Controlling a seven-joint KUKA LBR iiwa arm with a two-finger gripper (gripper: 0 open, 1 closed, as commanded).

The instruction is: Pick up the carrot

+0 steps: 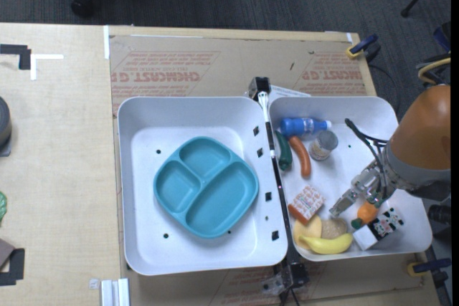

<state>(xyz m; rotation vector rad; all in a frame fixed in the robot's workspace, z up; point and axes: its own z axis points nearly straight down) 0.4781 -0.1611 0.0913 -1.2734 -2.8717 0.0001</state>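
The carrot point(367, 212) lies in the right bin point(412, 244), toward its near right corner — a small orange piece with a green tip, partly covered by the gripper point(349, 201). The gripper is low over the bin floor, its metal fingers pointing toward the bin's centre and just left of the carrot. Whether the jaws are spread or closed cannot be told from this view, and the carrot is not visibly between them.

Just beside the carrot, toward the near wall, sits a white block with black markings point(381, 227). Along the near wall lies a banana point(325, 244), touching a tan round item point(333, 228). A patterned cube point(307, 201) sits near the bin's left wall. Farther back are a sausage point(303, 157), a dark green vegetable point(284, 153), a small tin can point(324, 145) and a blue bottle point(304, 127) on its side.

The left bin point(136, 240) holds a teal divided plate point(206, 185) with three compartments — nothing rests in them. The grey arm with its orange band point(427, 131) enters from the right.
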